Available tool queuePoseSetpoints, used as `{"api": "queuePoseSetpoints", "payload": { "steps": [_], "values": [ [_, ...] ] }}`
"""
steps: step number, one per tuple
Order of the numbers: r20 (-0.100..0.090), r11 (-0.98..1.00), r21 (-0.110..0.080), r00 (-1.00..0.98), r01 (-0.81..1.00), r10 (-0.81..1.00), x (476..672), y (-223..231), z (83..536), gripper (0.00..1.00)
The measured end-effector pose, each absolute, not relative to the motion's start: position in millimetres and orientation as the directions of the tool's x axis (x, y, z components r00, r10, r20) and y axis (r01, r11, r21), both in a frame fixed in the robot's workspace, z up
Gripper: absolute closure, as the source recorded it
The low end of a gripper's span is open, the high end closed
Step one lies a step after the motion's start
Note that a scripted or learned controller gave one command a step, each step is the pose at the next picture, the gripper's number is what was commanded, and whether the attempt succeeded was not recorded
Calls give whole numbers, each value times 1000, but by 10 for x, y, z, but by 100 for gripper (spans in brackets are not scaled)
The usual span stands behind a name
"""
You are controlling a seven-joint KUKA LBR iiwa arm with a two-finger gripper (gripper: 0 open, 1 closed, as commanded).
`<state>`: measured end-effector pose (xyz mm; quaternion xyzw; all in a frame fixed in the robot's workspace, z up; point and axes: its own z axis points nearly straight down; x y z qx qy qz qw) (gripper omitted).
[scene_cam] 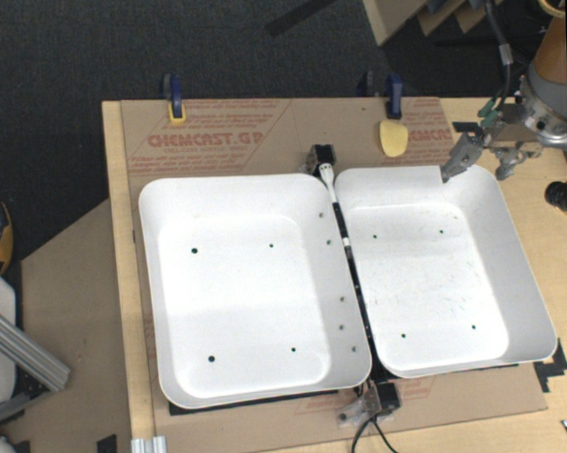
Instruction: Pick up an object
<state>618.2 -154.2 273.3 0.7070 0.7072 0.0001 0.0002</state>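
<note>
1. Hovering at the upper right, the hand [480, 158] sits over the far right corner of the right bin [519, 257]; two grey fingers [457, 162] splay outward, spread apart, nothing between them.
2. Arm enters from the right; an orange-brown band [550, 64] shows above the wrist.
3. Task object: the one loose item to be seen is a small pale yellow object [393, 137], lying on the cardboard sheet [289, 127] behind the bins, just beyond the right bin's far left corner, apart from the hand. Cannot tell what it is.
4. Left bin [164, 273] and right bin are both white and shallow, side by side, with rims touching along the middle. Small dark dots mark each floor.
5. Writing: the cardboard sheet carries red print, "CHEMCAST G P" readable behind the left bin, with smaller lines under it too blurred to read. More red print near the yellow object, unreadable.
6. Two blue clamps [173, 90] pin the sheet's far edge, second one [393, 86] just behind the yellow object.
7. Black clips sit at the far [321, 157] and near [383, 397] ends of the seam between the bins; a cable trails off the near one.
8. The desk [90, 304] is light wood, with dark floor beyond.
</note>
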Motion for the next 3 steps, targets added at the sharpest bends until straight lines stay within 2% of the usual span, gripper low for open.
{"api": "queuePoseSetpoints", "payload": {
  "steps": [1, 2, 3],
  "values": [
    [-1, 1, 4, -1, 1000, 1000, 6189, -1543, 2844, 100],
    [0, 9, 7, -9, 1000, 1000, 6075, -518, 3276, 100],
    [3, 7, -7, -7, 1000, 1000, 6507, 81, 2533, 100]
  ]
}}
